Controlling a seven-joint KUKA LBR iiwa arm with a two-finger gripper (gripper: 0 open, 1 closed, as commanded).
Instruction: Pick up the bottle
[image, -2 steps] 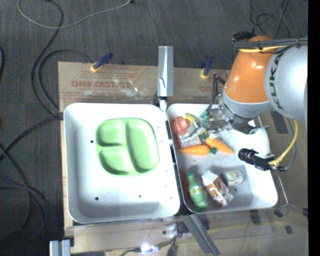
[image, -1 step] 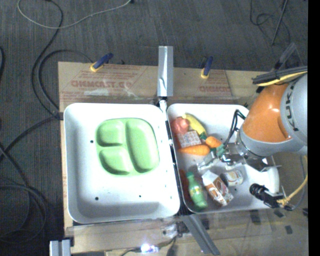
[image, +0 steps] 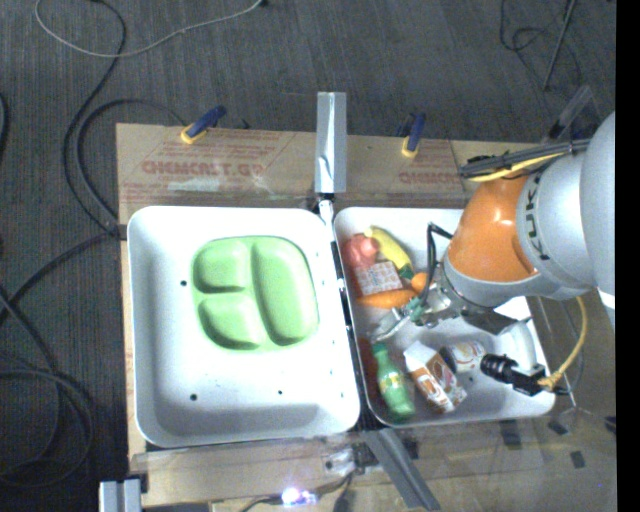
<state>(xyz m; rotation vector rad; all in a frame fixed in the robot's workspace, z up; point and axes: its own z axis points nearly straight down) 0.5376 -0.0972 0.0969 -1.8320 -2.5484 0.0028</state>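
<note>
Cardboard-topped bench (image: 250, 165) on dark carpet (image: 60, 120), cables (image: 85, 40) trailing; hand (image: 412, 312) state unclear.

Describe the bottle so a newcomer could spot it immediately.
Find the right-hand bin, the one the arm reaches over. The bottle lies along its near-left edge, beside an orange-and-white packet. It alone is green with a red end.

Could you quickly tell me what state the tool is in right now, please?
Tool: over the right bin, above the green bottle; open or shut cannot be told.
</note>
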